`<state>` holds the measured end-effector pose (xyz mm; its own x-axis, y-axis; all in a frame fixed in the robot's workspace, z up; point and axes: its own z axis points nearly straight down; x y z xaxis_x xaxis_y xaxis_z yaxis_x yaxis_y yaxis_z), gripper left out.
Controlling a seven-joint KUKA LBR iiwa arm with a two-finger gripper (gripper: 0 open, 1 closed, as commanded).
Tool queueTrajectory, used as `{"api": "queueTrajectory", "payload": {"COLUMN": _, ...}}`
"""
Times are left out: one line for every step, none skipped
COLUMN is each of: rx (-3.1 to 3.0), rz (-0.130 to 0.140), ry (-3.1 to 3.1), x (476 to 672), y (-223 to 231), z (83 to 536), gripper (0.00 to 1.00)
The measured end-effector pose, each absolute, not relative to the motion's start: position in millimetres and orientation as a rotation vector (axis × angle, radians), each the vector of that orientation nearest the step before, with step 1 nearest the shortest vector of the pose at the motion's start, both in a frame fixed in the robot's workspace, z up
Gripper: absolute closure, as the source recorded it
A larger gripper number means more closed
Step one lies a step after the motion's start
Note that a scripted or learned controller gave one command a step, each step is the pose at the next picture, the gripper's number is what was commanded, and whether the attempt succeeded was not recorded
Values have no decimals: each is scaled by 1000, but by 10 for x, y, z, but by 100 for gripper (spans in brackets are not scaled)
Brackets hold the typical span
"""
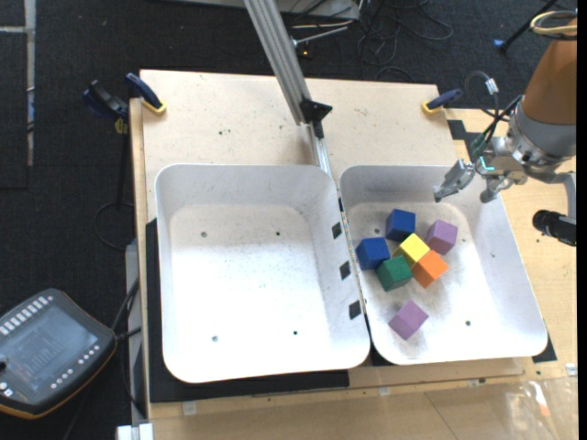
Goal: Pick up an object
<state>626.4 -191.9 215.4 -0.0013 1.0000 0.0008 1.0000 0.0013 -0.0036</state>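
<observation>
Where the right bin (514, 282) holds its load, 7 small blocks sit in the right-centre of the frame: 2 blue, 2 purple, and 1 each of yellow, green and orange. 6 of them crowd together: a blue block (401, 223) at the top, a second blue block (371, 252) to its lower left, a yellow block (415, 247) in the middle, a green block (395, 271) below it, an orange block (430, 267) to the lower right, and a purple block (442, 236) at the right edge of the cluster. Another purple block (408, 319) lies apart, lower in the bin. All are roughly cube-shaped, so none shows a clear long axis; most sit turned at a slant to the bin walls. Where neighbours press together, their touching faces are hidden.

The gripper (477, 183) hangs over the bin's upper right corner, fingers spread apart with nothing between them. The arm (553, 99) is cut off by the frame's right edge. The left bin (183, 200) lies beside it.
</observation>
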Motion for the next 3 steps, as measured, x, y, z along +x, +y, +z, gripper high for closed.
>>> {"api": "queueTrajectory", "payload": {"rx": -2218, "rz": 1, "ry": -2226, "x": 6273, "y": -1917, "z": 2179, "gripper": 0}}
{"api": "queueTrajectory", "payload": {"rx": -2215, "rz": 5, "ry": -2223, "x": 6320, "y": -1888, "z": 1553, "gripper": 0}}
{"api": "queueTrajectory", "payload": {"rx": -2228, "rz": -10, "ry": -2233, "x": 6363, "y": -1898, "z": 1230, "gripper": 0}}
